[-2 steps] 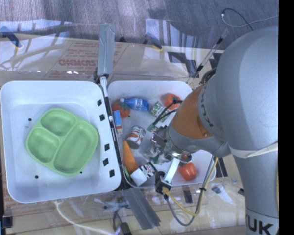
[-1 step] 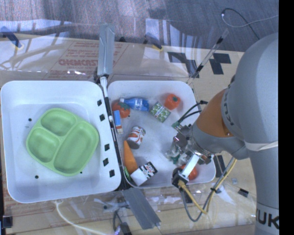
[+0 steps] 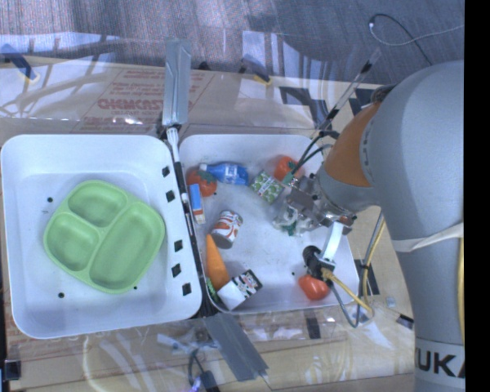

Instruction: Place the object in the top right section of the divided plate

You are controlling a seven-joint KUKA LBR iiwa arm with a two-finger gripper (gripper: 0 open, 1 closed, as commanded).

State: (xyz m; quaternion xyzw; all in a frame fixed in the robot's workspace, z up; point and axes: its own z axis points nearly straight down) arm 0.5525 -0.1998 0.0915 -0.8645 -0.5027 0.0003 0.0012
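Observation:
A green divided plate (image 3: 103, 234) lies in the left bin (image 3: 24, 162), with nothing in its sections. My gripper (image 3: 291, 216) hangs low over the right bin (image 3: 253, 147), near its right side, just below a green and white carton (image 3: 266, 188) and a red tomato-like toy (image 3: 285, 167). Its fingertips blend with the clutter, so I cannot make out their spacing. Also in the right bin are a blue bottle (image 3: 226, 172), a small can (image 3: 226, 228), a carrot (image 3: 216, 262), a dark and white box (image 3: 241, 289) and a red item (image 3: 314, 287).
A metal divider strip (image 3: 176, 88) runs between the two bins. Cables (image 3: 343, 288) trail from the wrist over the right bin's lower right corner. An orange and blue stick (image 3: 196, 202) lies along the right bin's left wall.

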